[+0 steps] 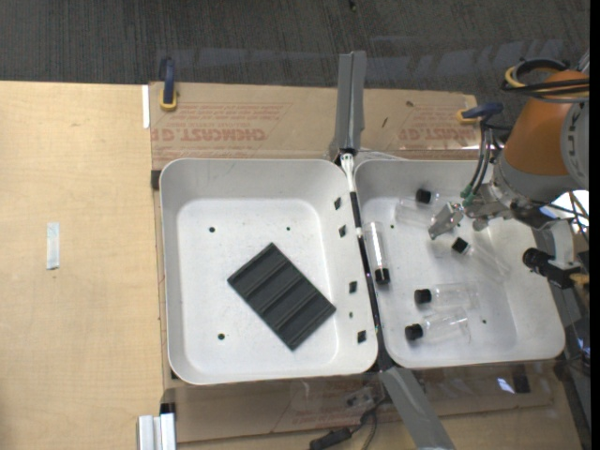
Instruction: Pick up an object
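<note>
Camera view: your tool (448,221) hangs over the right bin (525,345), upper middle; whether it is apart or together, you cannot tell. Nothing is visibly gripped. Clear vials with black caps lie scattered in that bin: one (377,251) along its left wall, two (441,324) near the front. A dark ribbed slab (280,295) lies tilted in the left bin (187,345).

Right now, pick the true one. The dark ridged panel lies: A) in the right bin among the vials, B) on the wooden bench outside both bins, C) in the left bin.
C: the dark ridged panel lies flat on the left bin's floor, turned diagonally.
</note>
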Robot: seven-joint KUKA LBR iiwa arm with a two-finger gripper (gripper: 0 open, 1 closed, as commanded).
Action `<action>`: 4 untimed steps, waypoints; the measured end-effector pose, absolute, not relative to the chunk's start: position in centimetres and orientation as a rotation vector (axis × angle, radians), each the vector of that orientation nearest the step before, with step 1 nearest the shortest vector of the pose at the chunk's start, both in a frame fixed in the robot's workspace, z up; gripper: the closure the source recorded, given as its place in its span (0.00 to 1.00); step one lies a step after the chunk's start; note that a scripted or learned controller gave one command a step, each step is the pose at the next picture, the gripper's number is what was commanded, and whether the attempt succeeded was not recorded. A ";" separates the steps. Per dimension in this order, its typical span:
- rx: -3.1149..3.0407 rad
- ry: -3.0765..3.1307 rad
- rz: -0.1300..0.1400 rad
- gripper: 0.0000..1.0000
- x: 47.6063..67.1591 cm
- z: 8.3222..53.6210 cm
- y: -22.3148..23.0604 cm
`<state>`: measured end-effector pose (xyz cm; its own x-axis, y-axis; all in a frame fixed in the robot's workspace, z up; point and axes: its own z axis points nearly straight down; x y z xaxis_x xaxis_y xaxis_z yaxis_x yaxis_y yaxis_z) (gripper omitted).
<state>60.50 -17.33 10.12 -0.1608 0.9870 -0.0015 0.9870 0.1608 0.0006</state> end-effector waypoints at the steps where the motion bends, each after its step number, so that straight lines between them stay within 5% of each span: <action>1: 2.023 2.404 -0.001 0.00 56.0 9.2 -18.3; 2: 2.026 2.401 -0.001 1.00 56.0 10.1 -18.4; 3: 1.982 2.438 -0.002 1.00 57.5 19.1 -6.8; 4: 2.075 2.359 -0.005 1.00 65.8 19.0 -8.9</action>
